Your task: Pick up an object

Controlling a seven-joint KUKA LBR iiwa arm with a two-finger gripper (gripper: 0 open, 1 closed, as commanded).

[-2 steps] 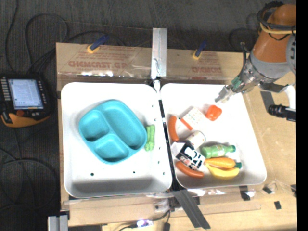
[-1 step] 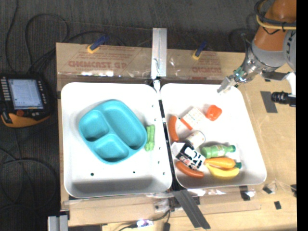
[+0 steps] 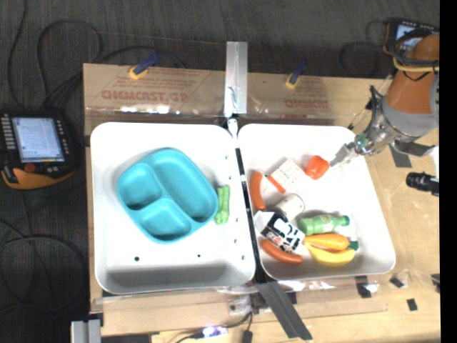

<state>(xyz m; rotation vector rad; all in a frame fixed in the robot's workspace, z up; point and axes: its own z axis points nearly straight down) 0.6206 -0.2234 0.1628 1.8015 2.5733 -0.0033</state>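
My workplace: robotics lab, test bench. Plywood bench top point(image 3: 178, 84) on dark carpet point(image 3: 43, 263), two white bins point(image 3: 107, 263) clamped side by side. Teach pendant point(image 3: 36, 145) with lit screen lies on floor at left. Loose black cables point(image 3: 50, 34) trail across carpet. Toy food point(image 3: 314, 234) piled as practice items.

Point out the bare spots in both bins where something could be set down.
Left bin: bare floor in front of the blue divided plate. Right bin: open floor along the far wall, behind the orange object. The near half is crowded around the green bottle and banana.
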